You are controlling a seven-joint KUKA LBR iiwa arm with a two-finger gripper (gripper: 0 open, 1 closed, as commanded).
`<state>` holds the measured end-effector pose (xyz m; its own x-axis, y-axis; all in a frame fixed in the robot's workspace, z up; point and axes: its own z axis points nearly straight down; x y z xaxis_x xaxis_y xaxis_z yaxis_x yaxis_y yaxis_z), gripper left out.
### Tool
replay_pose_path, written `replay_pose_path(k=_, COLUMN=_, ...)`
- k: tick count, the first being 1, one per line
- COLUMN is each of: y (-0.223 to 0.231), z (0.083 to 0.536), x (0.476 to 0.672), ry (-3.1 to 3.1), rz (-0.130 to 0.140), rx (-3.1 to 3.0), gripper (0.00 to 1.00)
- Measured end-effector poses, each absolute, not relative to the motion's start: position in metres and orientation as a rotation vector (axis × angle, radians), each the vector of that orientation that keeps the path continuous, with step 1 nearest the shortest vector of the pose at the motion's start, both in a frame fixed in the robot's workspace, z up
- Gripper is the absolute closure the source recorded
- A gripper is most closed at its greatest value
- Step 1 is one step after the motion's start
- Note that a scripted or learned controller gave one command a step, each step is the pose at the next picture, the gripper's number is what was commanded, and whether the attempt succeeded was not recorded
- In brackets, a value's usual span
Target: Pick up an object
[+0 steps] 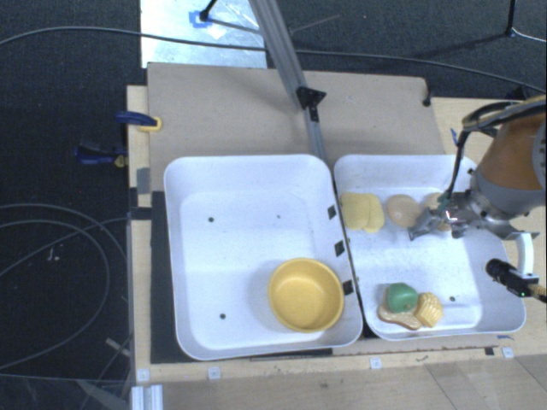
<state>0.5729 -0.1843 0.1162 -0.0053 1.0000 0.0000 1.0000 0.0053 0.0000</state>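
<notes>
- Where the arm [513, 165] reaches in from the right, its grey body and orange band sit over the far right part of the right bin [500, 314].
- Gripper [427, 226] low over the right bin's far half, pointing left; whether it is released or clenched cannot be told from this angle, and nothing shows between its tips.
- Beige round object [402, 209] just left of the gripper, close beside it; contact cannot be judged.
- Pale yellow soft piece [362, 212] further left, near the bin's left wall, just beside the beige one.
- Near end of the right bin: green rounded object [400, 296] touching a yellow ridged toy [427, 308], with a tan piece [397, 318] along their near side. Well apart from the gripper.
- Left bin [205, 186] holds a yellow bowl [306, 293], upright, in its near right corner.
- Two bins side by side, rims touching, on a brown board [231, 109].
- Grey slanted pole [286, 49] crosses from the far side down to the bins' junction.
- Blue clamps [102, 153] at the board's left edge; cables [51, 254] on the dark floor to the left.
</notes>
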Motion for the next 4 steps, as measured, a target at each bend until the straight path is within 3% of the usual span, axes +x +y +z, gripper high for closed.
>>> replay_pose_path(k=1, y=-0.184, z=0.090, x=0.574, ry=-2.225, rz=0.000, rx=-2.219, gripper=0.00)
replay_pose_path(k=2, y=-0.184, z=0.102, x=0.575, ry=-2.227, rz=-0.003, rx=-2.222, gripper=1.00)
replay_pose_path(k=4, y=-0.186, z=0.210, x=0.593, ry=-2.234, rz=-0.005, rx=-2.219, gripper=1.00)
